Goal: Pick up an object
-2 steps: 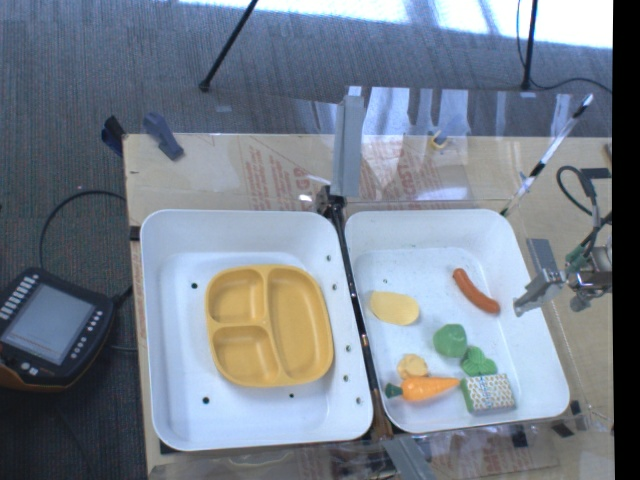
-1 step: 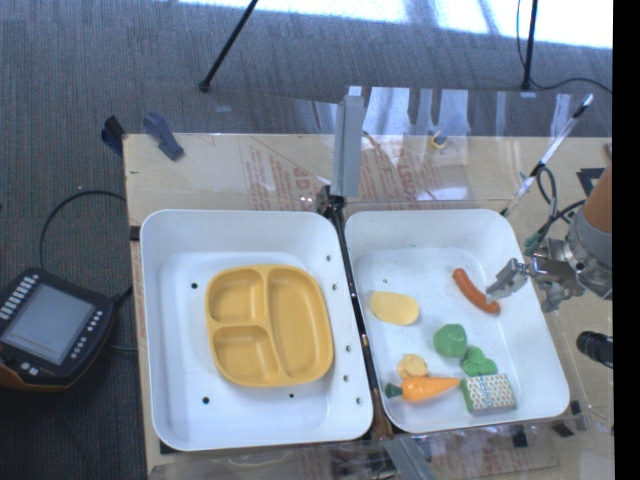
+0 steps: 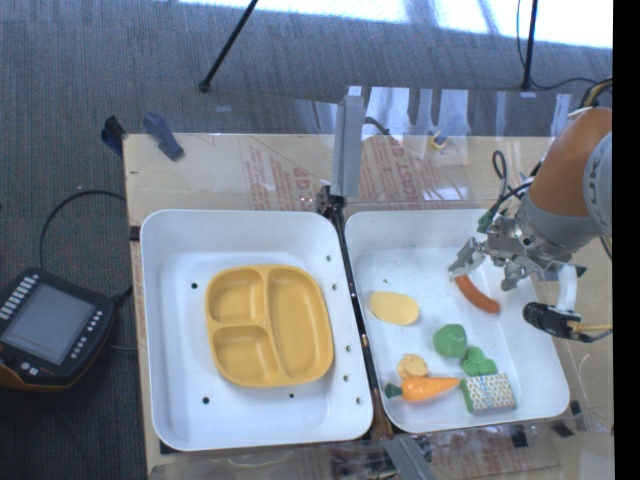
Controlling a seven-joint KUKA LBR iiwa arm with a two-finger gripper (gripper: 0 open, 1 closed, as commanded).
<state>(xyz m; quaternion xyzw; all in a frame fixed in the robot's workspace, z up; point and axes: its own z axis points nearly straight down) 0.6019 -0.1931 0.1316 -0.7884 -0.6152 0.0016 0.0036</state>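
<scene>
The KUKA iiwa arm reached in from the right edge of the camera view, its rounded grey body and orange band sitting high above the right bin and angling down and to the left. Below the band, the wrist carried a cluster of metal fittings and cables. The gripper hung at the end of that cluster, over the upper right part of the right bin, pointing downward. Its two fingers stood spread apart, one toward the bin's middle and one toward its right wall, with nothing visible between them.
</scene>
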